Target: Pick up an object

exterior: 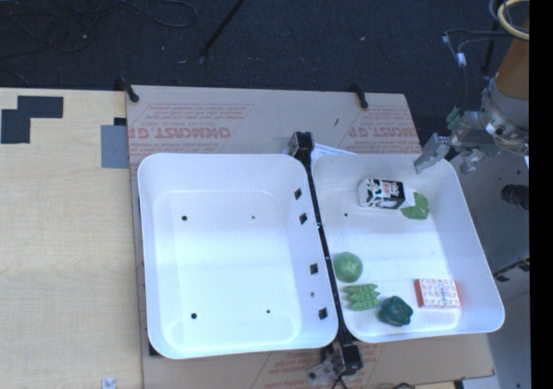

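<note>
Arm: reaches in from 3 o'clock, orange band near upper-right corner.
Gripper (439, 152): hovers at far-right corner of right bin (471, 223), nothing seen betw fingers; open or closed – cannot tell, too small/blurred.
Right bin contents: black-white carton (381, 193) at 12 o'clock of bin; small green leaf piece (416, 207) touching or just beside its right end; green ball (347, 267) near divider at 8 o'clock; ridged green piece (362, 296) just below ball; dark green lump (396, 311) at 6 o'clock; orange-white box (437, 293) at 5 o'clock.
Left bin (155, 249): on tabletop, beside right bin.
Likely pick: carton, nearest gripper. Prob light, stiff, flat sides – take across short width. Leaf close by, could snag.
Ball: round, likely to roll/slip; grip across middle.
Orange-white box: flat, low; edges hard to get under.
</note>
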Controlling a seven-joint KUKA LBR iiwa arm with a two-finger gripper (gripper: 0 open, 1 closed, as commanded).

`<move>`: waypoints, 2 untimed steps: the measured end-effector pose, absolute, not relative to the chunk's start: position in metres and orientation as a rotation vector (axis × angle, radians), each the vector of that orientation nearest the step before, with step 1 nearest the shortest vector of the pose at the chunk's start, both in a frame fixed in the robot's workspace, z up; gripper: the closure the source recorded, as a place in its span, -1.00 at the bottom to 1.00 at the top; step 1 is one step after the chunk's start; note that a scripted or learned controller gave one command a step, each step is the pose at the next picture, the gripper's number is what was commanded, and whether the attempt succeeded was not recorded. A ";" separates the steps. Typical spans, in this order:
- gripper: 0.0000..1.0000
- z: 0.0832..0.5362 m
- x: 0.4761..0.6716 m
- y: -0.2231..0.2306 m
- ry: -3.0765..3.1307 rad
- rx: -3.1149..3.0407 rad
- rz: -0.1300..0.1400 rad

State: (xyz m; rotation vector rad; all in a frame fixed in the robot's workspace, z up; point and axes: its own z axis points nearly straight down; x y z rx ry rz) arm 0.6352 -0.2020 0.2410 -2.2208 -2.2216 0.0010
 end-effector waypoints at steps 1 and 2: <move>-1.00 0.093 0.606 -0.213 -2.211 -2.215 0.011; -1.00 0.372 0.551 -0.192 -2.233 -2.229 -0.012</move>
